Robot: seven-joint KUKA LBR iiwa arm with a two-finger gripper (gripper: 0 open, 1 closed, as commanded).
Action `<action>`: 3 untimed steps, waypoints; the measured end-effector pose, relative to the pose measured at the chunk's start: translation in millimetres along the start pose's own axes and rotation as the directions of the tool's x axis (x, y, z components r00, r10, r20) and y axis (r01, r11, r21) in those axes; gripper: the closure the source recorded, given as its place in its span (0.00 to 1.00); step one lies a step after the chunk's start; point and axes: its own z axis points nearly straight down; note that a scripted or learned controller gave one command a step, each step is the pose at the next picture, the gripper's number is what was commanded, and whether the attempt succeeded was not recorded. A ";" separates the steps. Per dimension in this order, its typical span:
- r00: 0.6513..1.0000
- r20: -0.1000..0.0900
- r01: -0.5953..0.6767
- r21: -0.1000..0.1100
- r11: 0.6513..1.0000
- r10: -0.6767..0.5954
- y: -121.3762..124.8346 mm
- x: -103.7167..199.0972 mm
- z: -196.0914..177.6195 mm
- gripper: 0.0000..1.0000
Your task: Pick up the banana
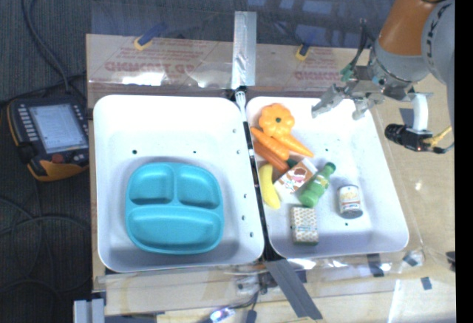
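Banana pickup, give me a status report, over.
Claw open, over the right bin's far edge, holding nothing. Banana lies by the bin's left wall, far from claw. Carrot and small box crowd it.

Banana at left wall of right bin, carrot above, bottle and can rightward; divided plate in left bin.
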 end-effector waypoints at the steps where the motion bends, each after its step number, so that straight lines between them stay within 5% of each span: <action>1: 0.976 0.001 -0.217 -0.001 0.976 0.217 -10.8 58.4 119.5 0.00; 2: 0.994 0.007 0.112 -0.001 0.994 -0.112 23.1 87.8 27.8 0.00; 3: 0.994 0.008 0.112 0.001 0.994 -0.112 23.0 88.0 19.3 1.00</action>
